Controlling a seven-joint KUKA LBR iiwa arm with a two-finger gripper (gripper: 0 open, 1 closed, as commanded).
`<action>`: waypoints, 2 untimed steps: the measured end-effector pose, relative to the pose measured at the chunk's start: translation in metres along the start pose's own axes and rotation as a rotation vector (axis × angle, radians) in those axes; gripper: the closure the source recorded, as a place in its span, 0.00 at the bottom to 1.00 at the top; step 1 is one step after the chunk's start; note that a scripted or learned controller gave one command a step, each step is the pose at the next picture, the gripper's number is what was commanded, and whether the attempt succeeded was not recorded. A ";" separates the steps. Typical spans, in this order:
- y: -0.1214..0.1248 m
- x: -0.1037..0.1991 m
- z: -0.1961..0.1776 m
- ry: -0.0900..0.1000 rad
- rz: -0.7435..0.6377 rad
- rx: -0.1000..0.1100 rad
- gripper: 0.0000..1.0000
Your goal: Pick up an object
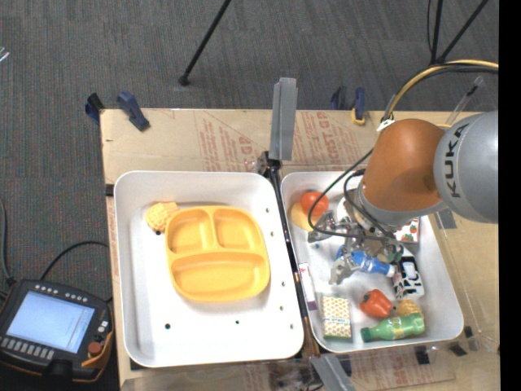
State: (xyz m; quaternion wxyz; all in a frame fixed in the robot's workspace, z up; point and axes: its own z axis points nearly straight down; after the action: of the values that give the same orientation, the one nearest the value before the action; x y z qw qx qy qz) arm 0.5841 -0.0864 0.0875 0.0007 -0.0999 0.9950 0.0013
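Gripper [364, 261] hung over the right bin [450, 300], we could not tell its grip, blue object [370, 262] beneath it, red pepper [375, 302] and green bottle [394, 328] nearer the bin's front edge.

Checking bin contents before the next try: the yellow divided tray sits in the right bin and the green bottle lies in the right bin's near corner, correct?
Not quite. The camera view shows the yellow divided tray in the left bin, not the right one. The green bottle does lie in the right bin's near corner.
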 end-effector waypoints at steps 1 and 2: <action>-0.101 -0.017 0.001 0.000 -0.095 0.000 0.00; -0.106 0.053 0.000 0.001 -0.219 -0.005 0.00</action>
State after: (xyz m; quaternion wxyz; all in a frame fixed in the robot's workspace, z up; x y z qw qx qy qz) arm 0.5533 -0.2004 0.0874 -0.0002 -0.2081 0.9781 0.0036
